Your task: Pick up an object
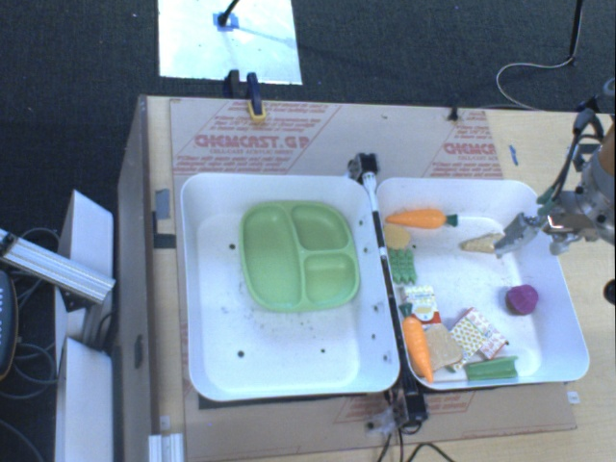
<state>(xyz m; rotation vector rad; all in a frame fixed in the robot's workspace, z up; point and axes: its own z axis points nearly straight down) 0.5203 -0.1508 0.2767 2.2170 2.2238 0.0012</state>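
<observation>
The gripper (525, 231) reaches in over the right bin (568, 354) from its right rim, low and slanted toward the left; whether its fingers are open or closed I cannot tell. Just left of it lies a pale cream wedge-shaped piece (480, 244), its long axis running roughly left to right, with the narrow end toward the gripper; touching or just apart cannot be made out. Further left, near the bin's back edge, a toy carrot (416, 219) lies with its long axis left to right, orange body at the left and green top pointing right. A purple lump (522, 299) sits near the right wall. A second orange carrot (417, 346) lies along the left wall, beside a patterned card (478, 334). The left bin (217, 354) holds a green divided plate (296, 256). Both bins rest on the worktop (318, 133).
</observation>
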